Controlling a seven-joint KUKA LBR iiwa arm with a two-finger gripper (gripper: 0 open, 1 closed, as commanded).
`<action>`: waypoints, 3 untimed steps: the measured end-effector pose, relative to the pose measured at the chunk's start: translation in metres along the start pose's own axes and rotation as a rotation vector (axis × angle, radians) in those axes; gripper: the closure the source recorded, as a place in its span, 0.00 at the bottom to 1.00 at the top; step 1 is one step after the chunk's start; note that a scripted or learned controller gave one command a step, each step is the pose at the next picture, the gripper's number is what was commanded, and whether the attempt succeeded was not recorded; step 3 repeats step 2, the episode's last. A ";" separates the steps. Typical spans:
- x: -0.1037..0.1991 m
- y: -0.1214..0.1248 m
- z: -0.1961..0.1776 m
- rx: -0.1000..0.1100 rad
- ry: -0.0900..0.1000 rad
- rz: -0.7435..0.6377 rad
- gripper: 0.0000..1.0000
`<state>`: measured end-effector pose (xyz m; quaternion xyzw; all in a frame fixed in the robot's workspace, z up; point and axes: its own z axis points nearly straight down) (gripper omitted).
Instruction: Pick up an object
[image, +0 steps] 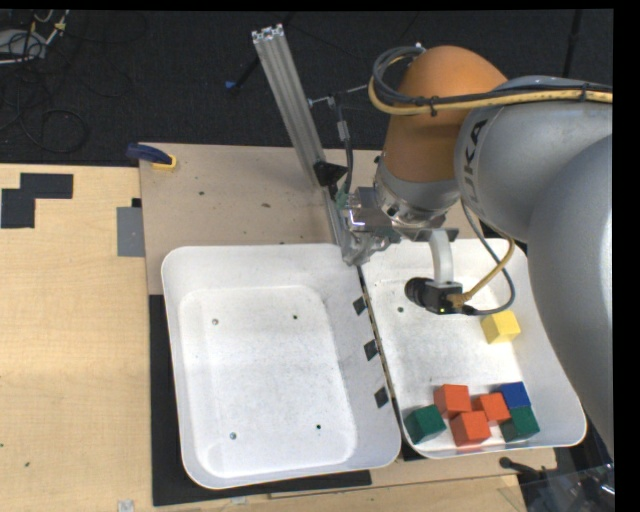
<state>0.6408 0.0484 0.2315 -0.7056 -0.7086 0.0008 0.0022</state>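
The right bin (430, 355) holds several blocks. A yellow block (500, 326) lies alone near its right side. At its front sit three orange blocks (470, 428), a blue block (515, 395) and two green blocks (426, 423), all close together. My gripper (362, 240) hangs below the orange wrist band over the right bin's back left corner, near the divide between the bins. It is well apart from all the blocks, and nothing shows in its grasp.
The left bin (260, 370) lies beside the right one. A slanted aluminium bar (292, 105) rises behind the bins, close to the gripper. A black cable end (430, 293) dangles over the right bin. The arm's bulk fills the upper right.
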 end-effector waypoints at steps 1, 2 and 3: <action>0.045 0.007 -0.006 -0.003 -0.001 0.001 1.00; 0.044 0.006 -0.006 -0.001 -0.002 0.001 0.00; 0.044 0.006 -0.006 -0.001 -0.002 0.001 0.00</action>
